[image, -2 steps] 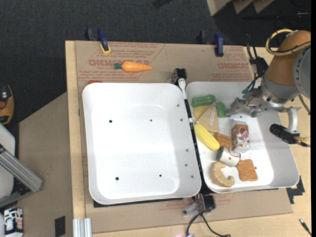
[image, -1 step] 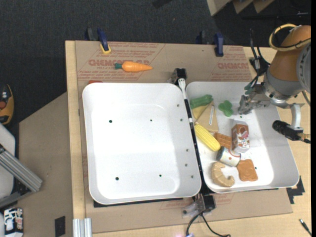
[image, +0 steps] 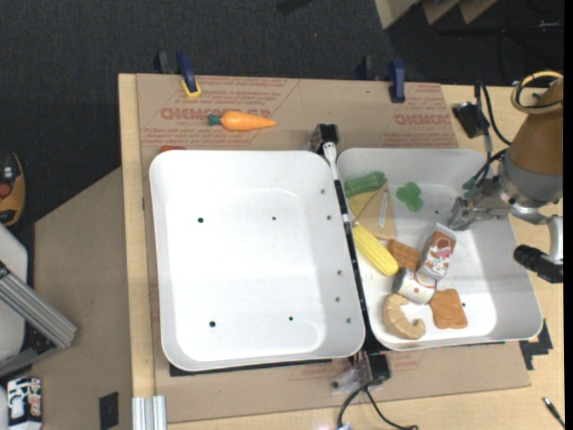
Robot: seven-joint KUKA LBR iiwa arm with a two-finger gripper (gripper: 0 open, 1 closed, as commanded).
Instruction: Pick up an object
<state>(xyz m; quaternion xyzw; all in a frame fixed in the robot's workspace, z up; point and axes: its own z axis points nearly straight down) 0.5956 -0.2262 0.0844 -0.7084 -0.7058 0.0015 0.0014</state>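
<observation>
Orange carrot (image: 246,122), yellow corn (image: 376,249), white bins (image: 179,240)

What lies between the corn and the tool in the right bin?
In the camera view, bare bin floor mostly; the cheese wedge and green piece lie between the corn and the tool.

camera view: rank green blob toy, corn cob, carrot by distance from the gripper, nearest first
From the gripper, over the right bin:
1. Green blob toy, right bin, just to the gripper's left in the picture.
2. Corn cob, by the right bin's left wall.
3. Carrot, on the cardboard above the left bin, far off.
</observation>
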